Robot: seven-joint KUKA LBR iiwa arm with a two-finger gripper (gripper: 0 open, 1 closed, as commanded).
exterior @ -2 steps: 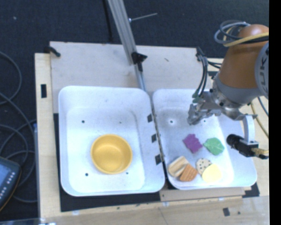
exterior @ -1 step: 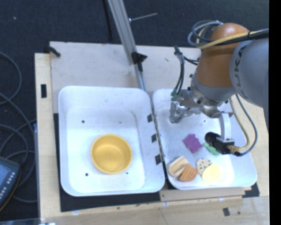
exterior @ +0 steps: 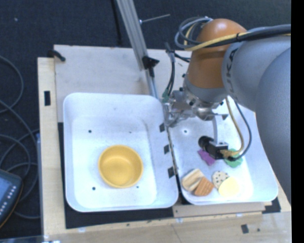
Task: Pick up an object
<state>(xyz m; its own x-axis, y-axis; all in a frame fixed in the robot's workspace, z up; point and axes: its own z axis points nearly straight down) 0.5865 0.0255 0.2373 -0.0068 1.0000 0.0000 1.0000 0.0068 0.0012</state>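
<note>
Fingers (exterior: 171,116) hang at the end of the arm (exterior: 213,59) over the far left corner of the right bin (exterior: 261,189), close to the wall it shares with the left bin (exterior: 73,108). Whether they are spread or pressed together I cannot tell, as metal and cable blur together there; nothing can be seen between them. From this high slanted camera view, the likely targets all lie toward the near edge of the tabletop (exterior: 49,196) from the fingers. A small purple piece (exterior: 207,158) sits on the right bin's floor, nearer the viewer and to the right of the fingers, and looks like the closest loose thing. A green piece (exterior: 235,161) lies just beyond it to the right. Closer to the near rim sits a tight cluster: a bread slice (exterior: 192,177), an orange wedge (exterior: 204,188) touching it, a spotted piece (exterior: 220,176) and a pale yellow disc (exterior: 230,188). The bread slice lies at a slant, its long side running from near left to far right. A yellow bowl (exterior: 120,166) stands upright and alone in the left bin, across the wall from the fingers. In my judgement, the move ahead turns on travelling toward the near rim and slightly right, then descending on the purple piece or the bread slice.
</note>
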